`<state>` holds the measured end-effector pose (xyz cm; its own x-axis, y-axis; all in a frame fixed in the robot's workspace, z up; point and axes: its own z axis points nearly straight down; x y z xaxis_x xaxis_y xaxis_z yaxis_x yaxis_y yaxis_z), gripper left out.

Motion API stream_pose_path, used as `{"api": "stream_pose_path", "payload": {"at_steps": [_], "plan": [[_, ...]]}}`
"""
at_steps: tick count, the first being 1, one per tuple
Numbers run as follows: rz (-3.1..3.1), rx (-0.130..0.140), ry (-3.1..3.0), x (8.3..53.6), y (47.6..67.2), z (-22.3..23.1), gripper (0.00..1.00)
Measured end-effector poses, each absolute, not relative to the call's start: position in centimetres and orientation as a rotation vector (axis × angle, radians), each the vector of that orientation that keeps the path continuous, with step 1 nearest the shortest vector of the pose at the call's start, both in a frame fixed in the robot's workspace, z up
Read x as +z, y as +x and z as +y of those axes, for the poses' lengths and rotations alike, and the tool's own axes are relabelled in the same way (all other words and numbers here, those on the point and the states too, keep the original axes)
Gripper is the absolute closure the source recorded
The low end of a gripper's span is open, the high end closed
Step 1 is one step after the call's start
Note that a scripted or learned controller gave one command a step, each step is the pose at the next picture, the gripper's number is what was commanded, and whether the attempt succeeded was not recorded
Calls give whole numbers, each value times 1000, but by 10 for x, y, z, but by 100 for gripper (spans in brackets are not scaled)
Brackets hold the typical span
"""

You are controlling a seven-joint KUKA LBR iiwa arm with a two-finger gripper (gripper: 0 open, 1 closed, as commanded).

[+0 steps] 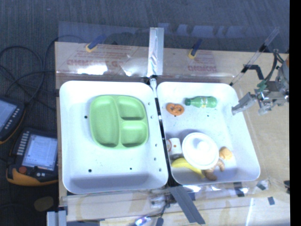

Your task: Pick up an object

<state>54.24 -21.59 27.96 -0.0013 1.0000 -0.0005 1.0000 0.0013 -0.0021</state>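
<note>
The step in hand looks like the approach: nothing is lifted yet, and a target among the items in the right bin (244, 140) has to be reached first. Taking that bin as the landmark, the left bin (75, 140) sits touching it along its left wall and holds one thing, a green divided tray (118, 121), lying flat near the middle.

Inside the right bin, against its left wall, stands a small white cup (174, 146). Toward the far left corner lies an orange round toy (175, 108), and just beside that, along the far wall, a green bottle (201, 101) lies on its side. Near the middle of the bin's near half rests a white bowl (200, 149), upside down by the look of it. A yellow banana (184, 165) pokes out from under the bowl's near left edge, and small orange and brown food pieces (221, 159) crowd its right side.

The gripper (237, 108) hangs over the right bin's far right corner, above the rim, touching nothing; I cannot tell how its tool end is set. The next move, I judge, calls for travelling left over the bin and descending on something standing free. The bottle is nearest and well apart from the clutter.
</note>
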Motion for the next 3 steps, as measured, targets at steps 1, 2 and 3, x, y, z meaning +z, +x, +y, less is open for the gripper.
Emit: {"api": "stream_pose_path", "payload": {"at_steps": [1,2,3], "plan": [[-2155,-1,-2269,118,539,-217,0],[-2260,-16,-2206,91,491,-200,0],[-2261,-17,-2208,101,492,-200,100]]}}
